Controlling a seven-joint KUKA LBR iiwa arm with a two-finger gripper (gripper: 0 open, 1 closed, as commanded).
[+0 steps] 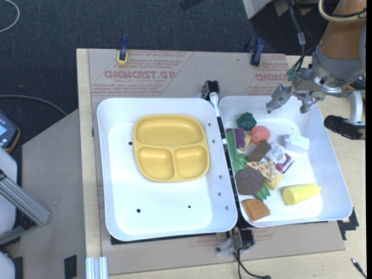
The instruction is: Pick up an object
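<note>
**Open claw above the far edge of the right bin, toys heaped below**

The bench is a pale board (174,68) with red lettering printed across its far part, held by a yellow-tipped clamp (122,52) at far left and a blue clamp (256,50) at far right. Beyond it lies dark carpet, with a thin pale cable curling at the far left corner. Two shallow white bins sit side by side on the board, meeting along a black seam.

The left bin (116,202) holds a yellow divided plate (171,146), with one wide section on its far side and two smaller ones nearer. A few dark dots mark the bare floor around it.

The right bin (334,173) carries the clutter, bunched against its left wall: a dark green toy (246,121) farthest, a pink-red piece (260,133) beside it, a green strip (231,147) along the wall, a brown bar (258,151), a dark brown round cookie (250,181), an orange cracker (256,208) nearest, and a small printed packet (279,157). A white block (298,143) lies a little apart, and a yellow cylinder (301,193) rests alone toward the near right.

The gripper (295,100) hangs over the bin's far edge, fingers spread wide, nothing between them. It stands well apart from the heap. The grey arm with its orange band (343,36) rises to the far right.

The right and far stretches of the right bin's floor are bare, leaving open room around the yellow cylinder and white block; the heap at the left wall is tightly packed, pieces touching or overlapping.
</note>
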